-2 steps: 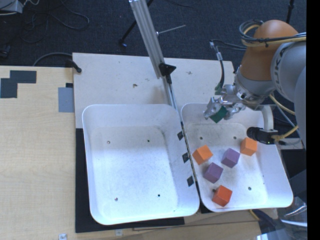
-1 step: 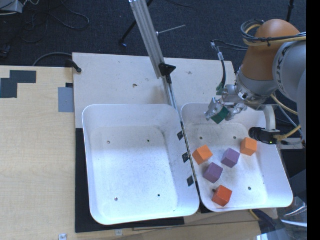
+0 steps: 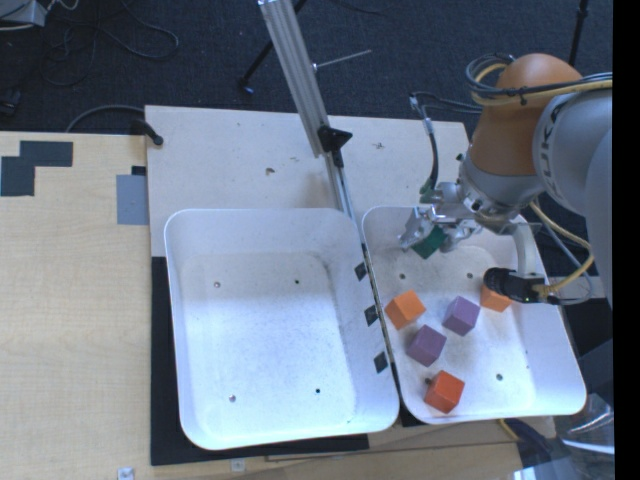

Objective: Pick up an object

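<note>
We see the metal two-finger gripper (image 3: pixel 432 230) clamped on a small green block (image 3: pixel 430 245) — loose cubes lie just below it.

Floor: dark carpet (image 3: pixel 180 68) strewn with black cables (image 3: pixel 130 23).
Table: pale wood surface (image 3: pixel 70 318) on the left, bearing grey patches (image 3: pixel 130 200).
Board: off-white panel (image 3: pixel 240 158).
Post: slanted aluminium rail (image 3: pixel 297 68).

I can read no text, label, brand or number anywhere from here. The small black tabs (image 3: pixel 372 314) along the rim between the two shallow white plastic bins (image 3: pixel 262 420) may carry markings, but at this resolution I cannot make any out.
</note>
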`<state>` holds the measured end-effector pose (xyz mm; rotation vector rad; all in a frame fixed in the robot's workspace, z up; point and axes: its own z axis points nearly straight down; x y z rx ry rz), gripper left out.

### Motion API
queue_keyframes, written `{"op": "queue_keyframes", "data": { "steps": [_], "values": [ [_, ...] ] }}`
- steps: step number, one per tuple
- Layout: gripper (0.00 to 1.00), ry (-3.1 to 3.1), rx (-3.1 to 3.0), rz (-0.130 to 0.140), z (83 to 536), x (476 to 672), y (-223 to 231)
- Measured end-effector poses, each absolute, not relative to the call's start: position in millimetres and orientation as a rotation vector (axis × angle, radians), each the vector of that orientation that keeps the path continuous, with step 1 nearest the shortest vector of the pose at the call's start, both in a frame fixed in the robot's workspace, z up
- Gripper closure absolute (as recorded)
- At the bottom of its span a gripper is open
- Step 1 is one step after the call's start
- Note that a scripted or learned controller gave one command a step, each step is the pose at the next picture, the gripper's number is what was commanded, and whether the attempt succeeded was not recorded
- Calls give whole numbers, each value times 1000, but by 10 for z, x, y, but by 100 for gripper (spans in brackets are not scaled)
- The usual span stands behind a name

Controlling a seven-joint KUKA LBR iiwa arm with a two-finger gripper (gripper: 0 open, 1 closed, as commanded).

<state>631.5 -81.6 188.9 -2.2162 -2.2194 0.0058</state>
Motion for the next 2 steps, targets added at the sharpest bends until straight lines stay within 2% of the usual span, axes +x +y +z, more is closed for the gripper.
{"op": "queue_keyframes", "data": {
  "steps": [1,2],
  "values": [
    [100,-2225,-2212,-1,1898,6463,-143],
    [100,-2217,-2219,7,1896,6248,-202]
  ]
}}
